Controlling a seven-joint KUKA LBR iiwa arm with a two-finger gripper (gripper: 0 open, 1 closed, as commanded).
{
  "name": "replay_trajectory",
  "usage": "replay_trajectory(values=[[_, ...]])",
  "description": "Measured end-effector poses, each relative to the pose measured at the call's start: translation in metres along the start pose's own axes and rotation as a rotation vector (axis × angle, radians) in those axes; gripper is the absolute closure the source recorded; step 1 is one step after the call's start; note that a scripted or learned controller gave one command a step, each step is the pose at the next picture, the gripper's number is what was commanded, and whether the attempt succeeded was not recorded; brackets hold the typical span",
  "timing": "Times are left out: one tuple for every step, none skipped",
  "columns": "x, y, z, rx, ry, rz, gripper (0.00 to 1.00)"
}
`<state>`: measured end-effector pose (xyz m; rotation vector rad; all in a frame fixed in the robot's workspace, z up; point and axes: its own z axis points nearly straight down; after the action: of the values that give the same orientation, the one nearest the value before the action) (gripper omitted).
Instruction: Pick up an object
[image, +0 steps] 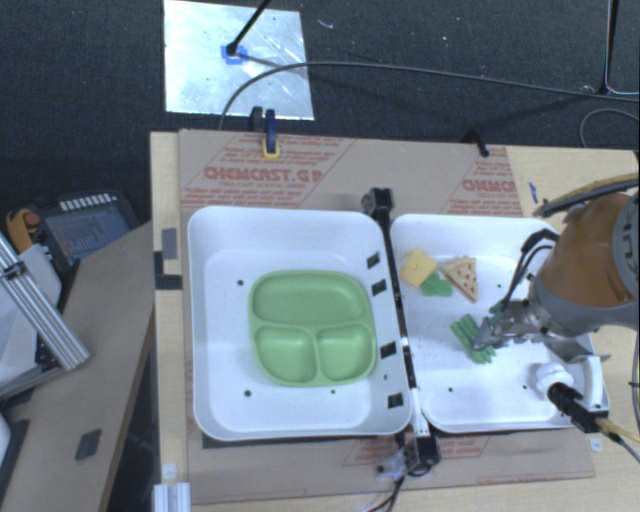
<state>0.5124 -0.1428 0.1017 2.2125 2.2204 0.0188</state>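
Observation:
In the right bin (450, 400) lie a yellow wedge (418, 267), a small green piece (436, 286), a tan triangular slice (462, 277) and a ribbed green toy (468, 335). My gripper (496, 333) is down low in this bin, at the right end of the ribbed green toy and touching or nearly touching it. The wrist and its orange band (600, 250) cover the bin's right side.
The left bin (210, 260) holds a green divided plate (310, 328) in its middle. A black divider with clips (390, 300) runs between the two bins. Bare white floor lies in the front of the right bin.

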Motion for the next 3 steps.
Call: replay_trajectory(values=[[-0.005,0.002,-0.063,0.006,-0.006,0.000,1.00],[-0.005,0.004,-0.117,0.006,-0.006,-0.001,1.00],[0.040,0.025,-0.108,0.011,-0.002,-0.006,1.00]])
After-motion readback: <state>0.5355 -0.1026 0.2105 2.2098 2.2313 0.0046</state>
